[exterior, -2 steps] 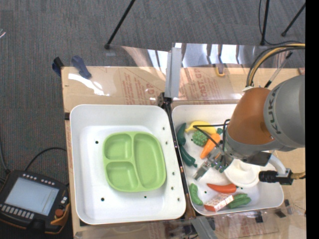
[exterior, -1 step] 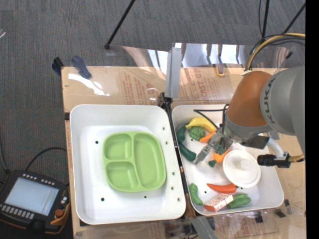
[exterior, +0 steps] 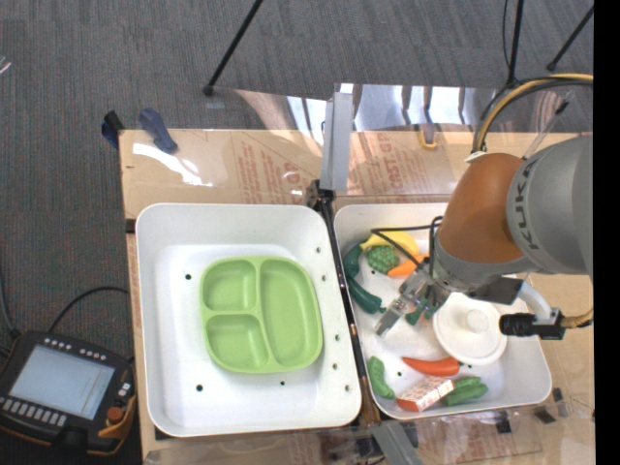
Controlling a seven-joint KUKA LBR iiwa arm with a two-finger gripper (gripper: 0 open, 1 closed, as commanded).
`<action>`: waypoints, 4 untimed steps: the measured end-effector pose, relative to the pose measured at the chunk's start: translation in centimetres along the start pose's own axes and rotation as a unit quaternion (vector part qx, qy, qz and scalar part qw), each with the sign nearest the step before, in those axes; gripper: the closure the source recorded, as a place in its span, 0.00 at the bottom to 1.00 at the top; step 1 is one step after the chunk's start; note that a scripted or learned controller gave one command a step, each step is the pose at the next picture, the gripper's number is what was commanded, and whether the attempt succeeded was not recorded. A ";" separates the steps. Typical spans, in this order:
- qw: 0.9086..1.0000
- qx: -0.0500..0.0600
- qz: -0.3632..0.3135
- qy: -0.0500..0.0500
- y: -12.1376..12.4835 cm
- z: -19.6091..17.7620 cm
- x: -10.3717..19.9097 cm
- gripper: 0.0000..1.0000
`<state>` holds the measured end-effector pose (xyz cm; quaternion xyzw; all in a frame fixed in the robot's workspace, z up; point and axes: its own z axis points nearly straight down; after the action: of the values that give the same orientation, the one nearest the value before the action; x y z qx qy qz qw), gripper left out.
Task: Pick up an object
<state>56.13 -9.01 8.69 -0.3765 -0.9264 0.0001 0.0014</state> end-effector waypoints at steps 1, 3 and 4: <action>1.000 -0.001 -0.002 -0.001 3.2 -0.1 -4.1 0.00; 0.998 0.000 0.066 0.001 -7.4 0.1 4.9 0.00; 0.998 0.000 0.066 0.002 -7.4 -0.8 4.9 1.00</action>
<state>47.51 -10.91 9.48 -0.4369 -0.8995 -0.0003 0.0038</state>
